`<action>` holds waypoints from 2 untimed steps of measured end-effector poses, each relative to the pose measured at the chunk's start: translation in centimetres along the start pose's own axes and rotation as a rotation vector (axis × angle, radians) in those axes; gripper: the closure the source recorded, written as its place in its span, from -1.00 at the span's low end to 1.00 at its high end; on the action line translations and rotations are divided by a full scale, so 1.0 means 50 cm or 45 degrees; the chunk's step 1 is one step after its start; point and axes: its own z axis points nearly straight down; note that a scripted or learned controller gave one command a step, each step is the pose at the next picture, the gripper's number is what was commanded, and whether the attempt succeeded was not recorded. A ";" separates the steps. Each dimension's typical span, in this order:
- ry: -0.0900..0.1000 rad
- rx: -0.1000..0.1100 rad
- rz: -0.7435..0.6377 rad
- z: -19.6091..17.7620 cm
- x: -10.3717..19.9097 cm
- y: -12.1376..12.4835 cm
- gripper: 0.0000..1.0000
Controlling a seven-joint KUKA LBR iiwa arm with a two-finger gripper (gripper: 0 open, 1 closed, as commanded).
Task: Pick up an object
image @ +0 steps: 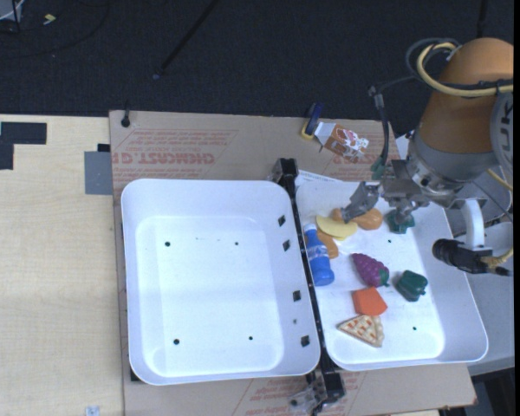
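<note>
Your gripper (380, 208) sits over the far part of the right-hand white plastic bin (455, 323), its two fingers spread apart with nothing between them. One grey finger (360, 201) angles down toward your left, the other, tipped in dark green (401, 224), reaches down on your right.

Directly between and just below the fingers lies a small round orange toy (370, 220), close to the grey finger's tip; whether it touches, you cannot tell. Just beside it, left of the grey finger, is a pale yellow curved banana-like piece (335, 227), resting against the top of a blue plastic bottle (317, 259) that lies along the bin's left wall.

Further toward the near edge, below the fingers, you have a purple bunch-of-grapes toy (371, 269), then an orange-red block (369, 302), then a tan waffle-patterned wedge (363, 328). A dark green rounded toy (411, 284) lies below the green-tipped finger, apart from the grapes.

Well left of the fingers stands the other shallow white bin (147, 319). Beyond the fingers, on the brown cardboard sheet (199, 146), lies a small printed packet (345, 141).
</note>
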 end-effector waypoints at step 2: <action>0.000 0.002 0.009 0.318 -0.010 0.004 1.00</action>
